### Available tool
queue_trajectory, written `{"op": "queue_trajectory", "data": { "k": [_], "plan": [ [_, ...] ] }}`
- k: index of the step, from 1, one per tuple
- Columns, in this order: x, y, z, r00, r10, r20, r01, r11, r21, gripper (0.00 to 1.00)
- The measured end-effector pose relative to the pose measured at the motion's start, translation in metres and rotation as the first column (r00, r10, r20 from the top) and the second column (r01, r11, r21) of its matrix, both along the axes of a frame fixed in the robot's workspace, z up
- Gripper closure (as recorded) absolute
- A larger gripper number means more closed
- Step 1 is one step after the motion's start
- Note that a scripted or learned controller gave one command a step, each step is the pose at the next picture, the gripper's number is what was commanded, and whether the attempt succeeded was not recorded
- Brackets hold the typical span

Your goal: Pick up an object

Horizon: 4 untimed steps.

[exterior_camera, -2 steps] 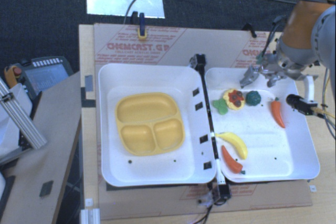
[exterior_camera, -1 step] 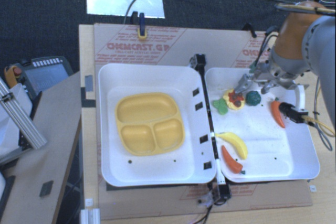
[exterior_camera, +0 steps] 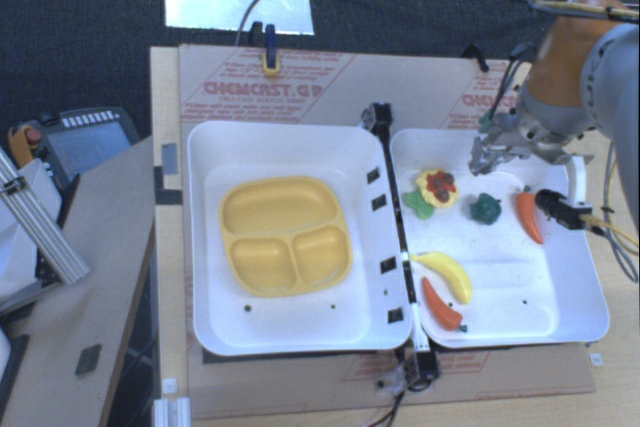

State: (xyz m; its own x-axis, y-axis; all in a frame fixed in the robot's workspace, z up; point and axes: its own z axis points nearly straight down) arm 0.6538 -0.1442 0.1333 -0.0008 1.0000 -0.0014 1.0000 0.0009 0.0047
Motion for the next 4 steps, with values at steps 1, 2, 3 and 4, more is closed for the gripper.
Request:
{"op": "queue_trajectory", "data": {
  "k": [1,2,3,4],
  "plan": [
    [0.002,-0.008,0.062,1.000,-0.002,0.004,0.002,1.000,-0.001,1.00],
    [0.003,-0.008,0.102,1.000,0.003,0.002,-0.003,1.000,0.000,1.00],
    [-0.013,0.041,0.111,1.000,0.008,-0.003,-0.008,1.000,0.003,1.00],
    [-0.033,0.101,0.109,1.000,0.008,-0.005,-0.008,1.000,0.003,1.00]
  ]
}}
